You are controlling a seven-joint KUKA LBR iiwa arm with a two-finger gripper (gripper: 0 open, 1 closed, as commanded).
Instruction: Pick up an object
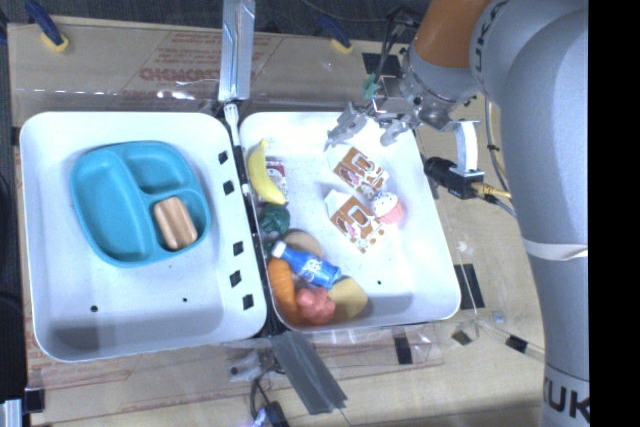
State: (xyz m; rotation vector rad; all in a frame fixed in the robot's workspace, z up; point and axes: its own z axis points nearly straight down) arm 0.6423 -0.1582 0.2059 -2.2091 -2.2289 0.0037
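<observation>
Left bin (60, 305): blue tray (120, 200) with divided compartments, a tan bread roll (175, 222) lying in the tray's lower right compartment, long axis running near to far with a slight lean.

All further places given against the divider (240, 215) between the two bins. Just right of the divider, in the right bin (425, 255): banana (262, 173), long axis running near to far along the divider, curved, far tip toward the bin's far wall. Below the banana, a dark green item (274, 218), too blurred to name. Nearer the front, still close to the divider: blue bottle (307, 265), long axis slanting from upper left to lower right, lying over a heap with an orange item (284, 287), a red item (314, 307) and a tan one (350, 293).

Farther right of the divider, mid-bin: two patterned packets (360, 170) (355, 220), red and white, each turned diagonally, with a pink item (388, 207) touching between them.

Farthest right of the divider, over the bin's far right corner: gripper (375, 125), fingers spread apart, nothing between them, hanging just above the upper packet.
</observation>
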